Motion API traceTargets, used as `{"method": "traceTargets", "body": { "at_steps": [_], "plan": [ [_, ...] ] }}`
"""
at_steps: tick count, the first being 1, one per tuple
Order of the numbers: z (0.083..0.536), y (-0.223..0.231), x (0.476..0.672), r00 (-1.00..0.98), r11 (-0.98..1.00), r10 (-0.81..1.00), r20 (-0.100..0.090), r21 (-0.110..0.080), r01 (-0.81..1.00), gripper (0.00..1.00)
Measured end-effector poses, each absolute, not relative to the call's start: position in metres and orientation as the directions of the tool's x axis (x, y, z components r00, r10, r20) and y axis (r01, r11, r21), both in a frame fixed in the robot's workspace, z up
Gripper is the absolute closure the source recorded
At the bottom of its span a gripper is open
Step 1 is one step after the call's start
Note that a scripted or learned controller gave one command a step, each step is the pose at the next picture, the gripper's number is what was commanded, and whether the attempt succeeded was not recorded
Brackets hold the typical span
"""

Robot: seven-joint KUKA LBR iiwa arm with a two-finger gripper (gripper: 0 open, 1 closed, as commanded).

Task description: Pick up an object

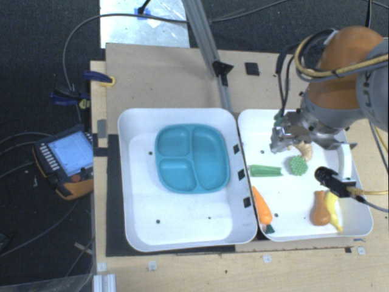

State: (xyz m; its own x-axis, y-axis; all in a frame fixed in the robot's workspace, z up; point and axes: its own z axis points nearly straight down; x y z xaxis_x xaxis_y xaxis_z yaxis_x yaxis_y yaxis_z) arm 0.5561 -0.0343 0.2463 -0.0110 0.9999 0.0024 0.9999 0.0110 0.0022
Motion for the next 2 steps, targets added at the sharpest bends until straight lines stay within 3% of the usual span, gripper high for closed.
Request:
{"method": "traceTargets", "body": {
  "at_steps": [2],
  "plan": [
    [0.248, 0.08, 0.543, -0.012, 0.012, 1.0, 0.003, 0.001, 1.0, 1.0]
  ]
}}
